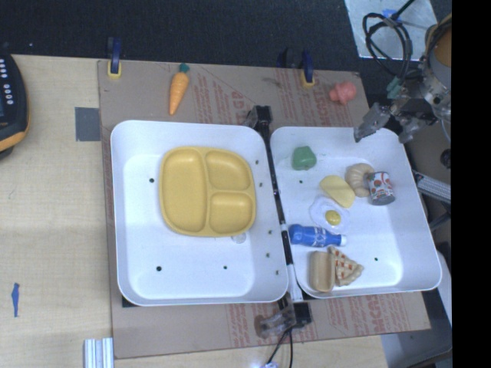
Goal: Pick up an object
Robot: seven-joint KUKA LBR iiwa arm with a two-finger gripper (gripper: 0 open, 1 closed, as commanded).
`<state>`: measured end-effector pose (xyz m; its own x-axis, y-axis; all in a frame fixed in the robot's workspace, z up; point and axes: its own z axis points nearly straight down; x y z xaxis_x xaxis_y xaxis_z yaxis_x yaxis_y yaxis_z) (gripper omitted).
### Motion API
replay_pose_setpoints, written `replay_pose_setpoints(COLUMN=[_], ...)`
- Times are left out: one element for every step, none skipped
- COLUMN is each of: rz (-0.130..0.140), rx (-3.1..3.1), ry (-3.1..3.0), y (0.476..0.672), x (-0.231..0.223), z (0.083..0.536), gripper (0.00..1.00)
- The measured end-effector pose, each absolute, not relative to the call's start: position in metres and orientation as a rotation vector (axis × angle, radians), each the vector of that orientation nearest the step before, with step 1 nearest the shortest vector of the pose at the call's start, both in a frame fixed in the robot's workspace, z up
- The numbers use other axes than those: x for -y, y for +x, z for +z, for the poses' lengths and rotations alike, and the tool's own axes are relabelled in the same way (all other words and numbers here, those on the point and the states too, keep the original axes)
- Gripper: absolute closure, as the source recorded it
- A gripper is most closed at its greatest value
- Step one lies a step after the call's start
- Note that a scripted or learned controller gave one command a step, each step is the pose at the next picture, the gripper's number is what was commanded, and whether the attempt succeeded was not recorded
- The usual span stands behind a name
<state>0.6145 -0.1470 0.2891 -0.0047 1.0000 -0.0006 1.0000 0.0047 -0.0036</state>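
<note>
A yellow plastic tray with three compartments [207,191] is lying in the left white bin [134,274], nearer its far side. Beyond that bin, an orange toy carrot with a green top [178,89] is resting on the brown cardboard sheet [230,87]. Farther along the cardboard, a pink lump-shaped toy [344,92] is sitting. A blue clamp [114,55] is gripping the cardboard's far edge.

Two white bins [138,282]. A yellow tray [207,190] with three parts. An orange carrot [178,90] with a green top. A green lump [304,158], a blue bottle [313,236], a white egg [330,215] with a yellow middle, a pink thing [344,92], blue clamps [114,54].
</note>
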Motion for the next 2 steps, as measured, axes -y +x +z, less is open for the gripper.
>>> replay_pose_setpoints(rz=[0.016, 0.009], rx=[2.216, 2.224], ry=[-2.209, -2.209], y=[0.568, 0.578], x=[0.153, 0.141], z=[0.173, 0.105], gripper=[0.00, 0.00])
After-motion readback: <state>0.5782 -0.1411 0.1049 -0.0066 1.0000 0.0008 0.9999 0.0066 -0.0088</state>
